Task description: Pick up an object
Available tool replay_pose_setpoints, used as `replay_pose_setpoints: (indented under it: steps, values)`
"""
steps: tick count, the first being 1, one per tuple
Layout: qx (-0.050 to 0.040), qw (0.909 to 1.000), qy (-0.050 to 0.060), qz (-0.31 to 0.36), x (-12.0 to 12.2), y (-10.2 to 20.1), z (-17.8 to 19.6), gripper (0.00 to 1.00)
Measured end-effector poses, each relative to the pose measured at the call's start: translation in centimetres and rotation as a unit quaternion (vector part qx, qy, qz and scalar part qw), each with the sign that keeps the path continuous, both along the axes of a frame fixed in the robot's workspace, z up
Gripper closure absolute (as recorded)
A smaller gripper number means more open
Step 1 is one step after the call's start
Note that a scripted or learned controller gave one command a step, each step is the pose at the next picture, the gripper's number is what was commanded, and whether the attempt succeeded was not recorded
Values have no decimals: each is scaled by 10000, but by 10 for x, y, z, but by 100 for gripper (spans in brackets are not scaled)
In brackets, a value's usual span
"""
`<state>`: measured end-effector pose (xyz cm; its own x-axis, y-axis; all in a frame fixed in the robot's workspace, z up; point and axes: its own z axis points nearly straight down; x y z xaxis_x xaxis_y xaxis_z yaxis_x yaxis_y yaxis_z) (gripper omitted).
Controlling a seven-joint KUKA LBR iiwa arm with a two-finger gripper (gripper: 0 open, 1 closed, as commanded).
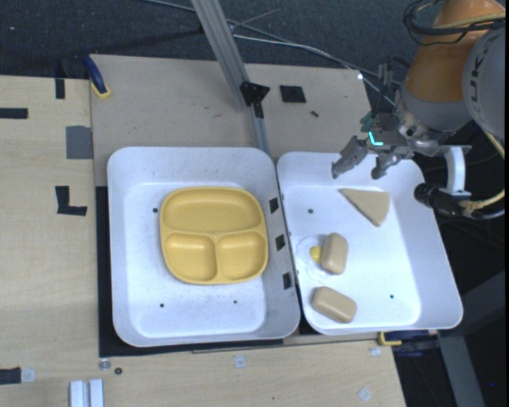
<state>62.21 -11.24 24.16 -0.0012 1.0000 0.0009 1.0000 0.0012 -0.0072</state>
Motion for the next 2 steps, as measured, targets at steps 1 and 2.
replay_pose_setpoints:
  steps: [1,2]
  values:
    - [-3,10000,-28,4,1,0,3,0]
    - [-12,10000,-25,-2,-3,-5,-42,0]
